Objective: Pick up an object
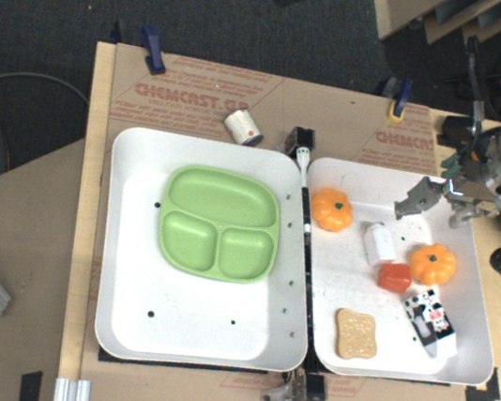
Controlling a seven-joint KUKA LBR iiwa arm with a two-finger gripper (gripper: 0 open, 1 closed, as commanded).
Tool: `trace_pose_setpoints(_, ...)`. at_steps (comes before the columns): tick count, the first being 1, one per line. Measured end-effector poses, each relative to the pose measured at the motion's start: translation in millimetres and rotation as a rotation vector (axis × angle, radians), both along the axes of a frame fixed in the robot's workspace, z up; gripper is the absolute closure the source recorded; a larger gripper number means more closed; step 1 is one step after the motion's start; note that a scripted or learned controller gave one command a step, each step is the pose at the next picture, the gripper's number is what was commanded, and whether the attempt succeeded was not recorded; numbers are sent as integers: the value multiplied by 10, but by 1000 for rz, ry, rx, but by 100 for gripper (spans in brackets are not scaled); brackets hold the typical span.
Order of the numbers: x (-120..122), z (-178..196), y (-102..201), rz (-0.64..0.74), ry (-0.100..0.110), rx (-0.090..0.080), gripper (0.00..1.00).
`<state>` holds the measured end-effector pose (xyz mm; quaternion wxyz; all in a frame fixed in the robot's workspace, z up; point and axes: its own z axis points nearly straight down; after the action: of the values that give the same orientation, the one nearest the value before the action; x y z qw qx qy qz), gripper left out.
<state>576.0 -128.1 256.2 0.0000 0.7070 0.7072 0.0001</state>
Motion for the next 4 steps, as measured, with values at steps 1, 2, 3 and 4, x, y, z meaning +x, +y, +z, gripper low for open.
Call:
trace_pose_setpoints(1,-440,-858,-204,-4,11,2,0)
trace_pose_setpoints(2,-396,-699,-194,-1,-3,-1,100)
trace_pose_setpoints(3,-397,-703,-193,-1,-2,-1,0)
trace_pose_setpoints(4,-397,-703,-193,-1,-2,-1,0)
